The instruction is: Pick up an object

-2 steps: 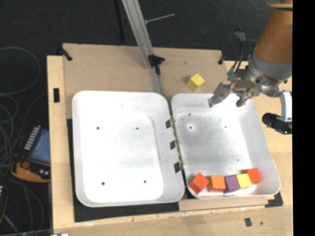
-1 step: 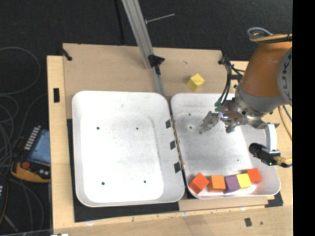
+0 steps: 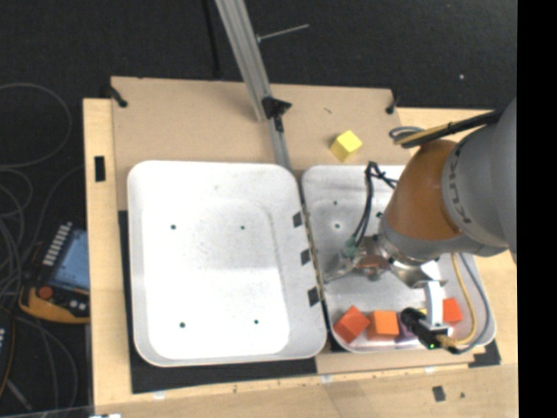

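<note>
This is a robotics laboratory test cell. A plywood bench point(image 3: 218, 120) stands on dark carpet point(image 3: 87, 24) and bears two shallow white bins point(image 3: 218, 259). Left of the bench, loose black cables point(image 3: 35, 146) and a handheld control pendant point(image 3: 65, 273) lie on the floor. An aluminium strut point(image 3: 248, 46) rises behind the bench. The industrial arm point(image 3: 461, 194) reaches over the bench's right side.
</note>
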Robot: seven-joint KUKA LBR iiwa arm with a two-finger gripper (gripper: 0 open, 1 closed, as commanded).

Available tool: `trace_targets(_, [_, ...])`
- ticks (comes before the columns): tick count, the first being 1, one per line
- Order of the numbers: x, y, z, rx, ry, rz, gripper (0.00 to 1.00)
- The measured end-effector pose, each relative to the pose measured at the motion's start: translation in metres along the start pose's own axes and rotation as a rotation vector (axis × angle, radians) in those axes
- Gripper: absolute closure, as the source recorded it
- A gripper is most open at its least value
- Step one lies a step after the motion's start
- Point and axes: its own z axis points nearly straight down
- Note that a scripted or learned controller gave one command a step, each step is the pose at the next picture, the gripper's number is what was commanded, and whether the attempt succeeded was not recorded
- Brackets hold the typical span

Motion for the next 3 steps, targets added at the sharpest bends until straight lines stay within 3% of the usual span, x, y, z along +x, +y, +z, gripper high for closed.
trace_targets(1, [-0.034,0.080,0.000,-0.005,-0.001,-0.007,0.00])
trace_targets(2, [-0.002,0.049,-0.158,-0.006,0.001,-0.009,0.00])
trace_targets(3, [0.016,-0.012,-0.096,0.011,0.004,-0.002,0.00])
